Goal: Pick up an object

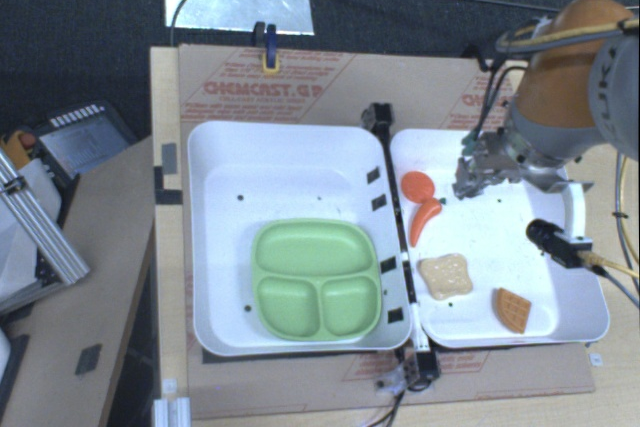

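Note:
In the right bin (590,315) lie an orange-red spoon-shaped toy (421,198) near the left wall, a pale bread-like piece (446,275) toward the front, and an orange waffle-like wedge (512,309) at the front right. My gripper (468,183) hangs low over the back of this bin, just right of the orange-red toy and apart from it. Nothing shows between its fingers. The arm's orange band (570,65) rises behind it at the right.
The left bin (215,155) holds a green three-compartment plate (316,277) at its front. A black divider strip (392,205) runs between the bins. A black fitting (553,243) sits on the right bin's right side. Clutter stands off the bench at far left.

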Tool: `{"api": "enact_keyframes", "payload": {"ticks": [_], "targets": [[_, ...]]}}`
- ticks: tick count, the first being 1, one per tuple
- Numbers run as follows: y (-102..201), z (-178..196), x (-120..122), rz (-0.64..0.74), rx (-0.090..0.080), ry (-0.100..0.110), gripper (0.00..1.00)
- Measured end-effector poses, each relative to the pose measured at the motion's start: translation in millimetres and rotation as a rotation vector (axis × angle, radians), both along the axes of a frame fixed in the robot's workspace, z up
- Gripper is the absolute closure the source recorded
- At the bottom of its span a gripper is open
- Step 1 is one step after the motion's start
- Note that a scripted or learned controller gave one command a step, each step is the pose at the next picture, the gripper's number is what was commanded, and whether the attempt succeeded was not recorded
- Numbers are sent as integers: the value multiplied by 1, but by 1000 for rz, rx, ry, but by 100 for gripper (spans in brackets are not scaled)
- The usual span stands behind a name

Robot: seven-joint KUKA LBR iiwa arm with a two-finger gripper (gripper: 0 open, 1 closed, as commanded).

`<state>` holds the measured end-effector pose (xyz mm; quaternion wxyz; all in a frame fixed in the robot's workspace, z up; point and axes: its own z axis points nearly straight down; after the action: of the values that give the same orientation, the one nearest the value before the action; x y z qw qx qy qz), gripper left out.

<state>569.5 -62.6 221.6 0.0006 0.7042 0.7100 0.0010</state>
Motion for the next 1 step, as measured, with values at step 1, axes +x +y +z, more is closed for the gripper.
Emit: {"api": "enact_keyframes", "payload": {"ticks": [1], "targets": [[47,-6,18,-1,0,0,100]]}}
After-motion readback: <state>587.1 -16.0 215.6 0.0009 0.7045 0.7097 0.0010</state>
